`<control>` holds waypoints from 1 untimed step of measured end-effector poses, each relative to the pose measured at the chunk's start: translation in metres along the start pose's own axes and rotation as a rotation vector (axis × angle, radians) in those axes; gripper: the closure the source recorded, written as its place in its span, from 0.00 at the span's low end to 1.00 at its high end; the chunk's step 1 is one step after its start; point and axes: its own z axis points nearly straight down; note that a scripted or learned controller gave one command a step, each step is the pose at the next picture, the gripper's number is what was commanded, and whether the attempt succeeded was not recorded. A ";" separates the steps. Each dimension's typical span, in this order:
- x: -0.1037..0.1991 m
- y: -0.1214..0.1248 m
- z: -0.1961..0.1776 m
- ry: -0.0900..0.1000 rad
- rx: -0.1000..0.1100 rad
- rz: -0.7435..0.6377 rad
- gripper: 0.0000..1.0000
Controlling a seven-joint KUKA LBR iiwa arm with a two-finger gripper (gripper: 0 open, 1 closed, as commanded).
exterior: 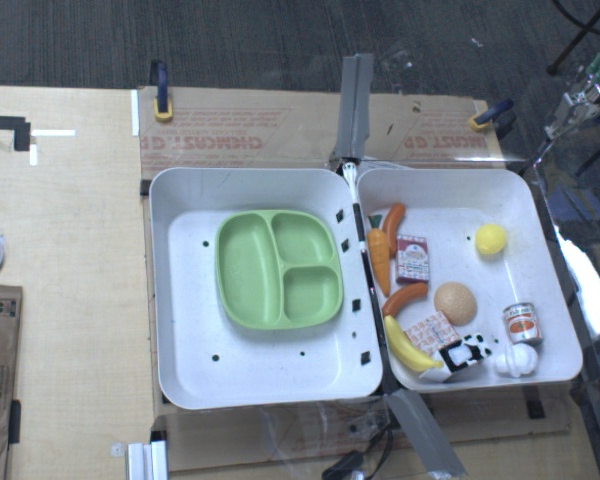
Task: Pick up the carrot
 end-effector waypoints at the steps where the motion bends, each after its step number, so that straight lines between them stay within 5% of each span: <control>1: 0.001 0.001 -0.019 0.000 -0.001 -0.156 1.00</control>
